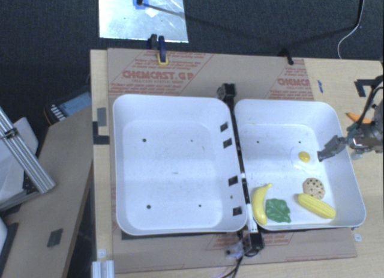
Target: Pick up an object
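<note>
While the grey two-finger gripper [330,149], grip state unclear, hovers beside the small round yellow object [304,157], centre above it before descending.

A small part of the arm is seen at the right edge of the bench. A dark grey gripper [332,148] with a slim, angular finger is carried on a lighter grey metallic wrist block [366,140]. An orange patch and thin dark cables are seen just above that block.
</note>
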Controlling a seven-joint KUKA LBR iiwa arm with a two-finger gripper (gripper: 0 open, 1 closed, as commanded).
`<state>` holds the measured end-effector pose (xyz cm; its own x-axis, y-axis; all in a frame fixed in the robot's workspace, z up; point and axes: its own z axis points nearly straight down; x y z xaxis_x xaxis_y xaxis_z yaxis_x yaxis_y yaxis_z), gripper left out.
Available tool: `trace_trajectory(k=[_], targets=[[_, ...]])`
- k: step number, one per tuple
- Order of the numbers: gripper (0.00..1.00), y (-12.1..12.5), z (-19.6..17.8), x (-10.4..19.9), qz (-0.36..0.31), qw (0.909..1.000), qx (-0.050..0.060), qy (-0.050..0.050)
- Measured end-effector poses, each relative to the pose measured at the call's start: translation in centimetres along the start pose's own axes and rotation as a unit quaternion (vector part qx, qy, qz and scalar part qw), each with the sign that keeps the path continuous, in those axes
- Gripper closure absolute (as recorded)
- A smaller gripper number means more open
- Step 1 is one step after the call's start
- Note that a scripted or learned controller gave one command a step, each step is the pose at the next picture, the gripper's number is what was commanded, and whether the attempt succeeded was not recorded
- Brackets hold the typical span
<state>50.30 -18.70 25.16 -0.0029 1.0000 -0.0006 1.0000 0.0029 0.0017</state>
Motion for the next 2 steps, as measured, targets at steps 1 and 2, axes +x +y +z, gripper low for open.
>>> trace_trajectory(k=[1, 2], targets=[[0.00, -0.5, -10.9, 6.1, -0.004, 1.0000, -0.007, 0.000], [0.00, -1.5, -19.7, 14.3, -0.006, 1.0000, -0.006, 0.001]])
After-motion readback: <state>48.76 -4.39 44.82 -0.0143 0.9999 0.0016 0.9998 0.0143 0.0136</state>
